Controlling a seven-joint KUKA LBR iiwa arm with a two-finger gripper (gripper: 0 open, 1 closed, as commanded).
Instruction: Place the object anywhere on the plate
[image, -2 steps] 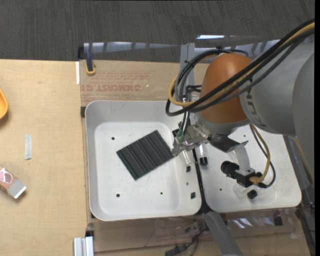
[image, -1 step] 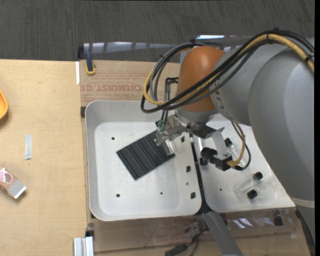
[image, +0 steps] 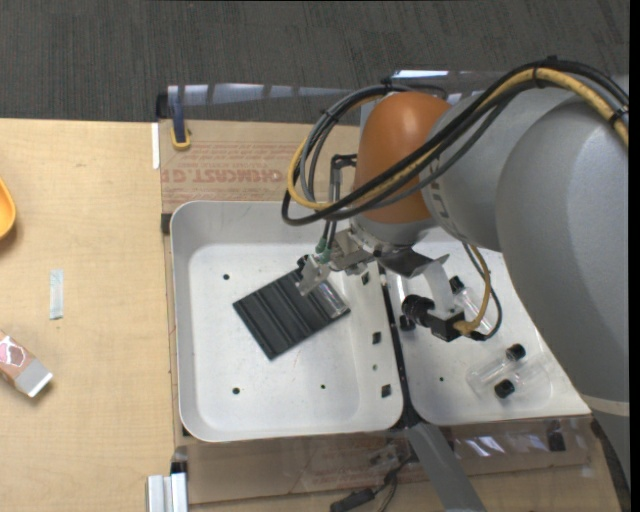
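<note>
A grey robot arm reaches from the right over two shallow white bins on a wooden surface (image: 90, 200). Its gripper (image: 318, 275) sits at the upper right corner of a dark ribbed plate (image: 288, 314), lying flat in the left bin (image: 200, 400). Whether the fingers are open or holding anything cannot be told. This looks like the placing step; next the arm likely needs to release and lift clear.
</note>
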